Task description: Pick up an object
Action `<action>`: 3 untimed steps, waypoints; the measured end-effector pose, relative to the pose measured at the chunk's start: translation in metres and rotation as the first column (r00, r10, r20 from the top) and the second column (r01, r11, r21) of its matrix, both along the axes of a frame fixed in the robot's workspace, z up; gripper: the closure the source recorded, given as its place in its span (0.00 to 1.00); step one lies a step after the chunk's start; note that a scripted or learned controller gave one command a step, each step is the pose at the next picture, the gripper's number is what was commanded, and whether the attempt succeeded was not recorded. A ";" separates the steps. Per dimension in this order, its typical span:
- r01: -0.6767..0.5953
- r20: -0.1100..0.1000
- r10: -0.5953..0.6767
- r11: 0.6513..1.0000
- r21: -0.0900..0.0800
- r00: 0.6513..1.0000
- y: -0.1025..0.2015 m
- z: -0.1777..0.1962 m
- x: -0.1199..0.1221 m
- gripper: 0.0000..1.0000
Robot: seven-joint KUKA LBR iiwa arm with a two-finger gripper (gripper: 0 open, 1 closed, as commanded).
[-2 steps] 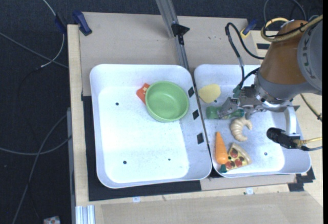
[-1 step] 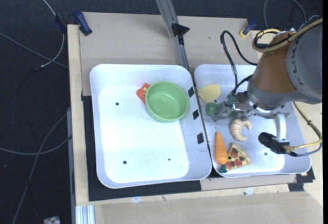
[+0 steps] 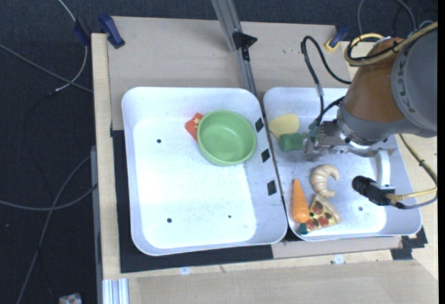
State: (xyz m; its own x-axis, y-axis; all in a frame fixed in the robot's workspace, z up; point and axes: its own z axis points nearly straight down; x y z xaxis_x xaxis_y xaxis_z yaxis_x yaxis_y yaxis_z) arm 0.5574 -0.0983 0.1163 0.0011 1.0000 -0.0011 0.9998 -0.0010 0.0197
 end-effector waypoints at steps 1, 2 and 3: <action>-0.001 -0.016 0.001 1.000 0.003 1.000 -0.006 0.062 -0.004 1.00; -0.002 -0.011 0.002 1.000 0.002 1.000 -0.006 0.119 -0.002 1.00; -0.002 -0.015 0.002 1.000 0.001 1.000 -0.005 0.133 -0.001 1.00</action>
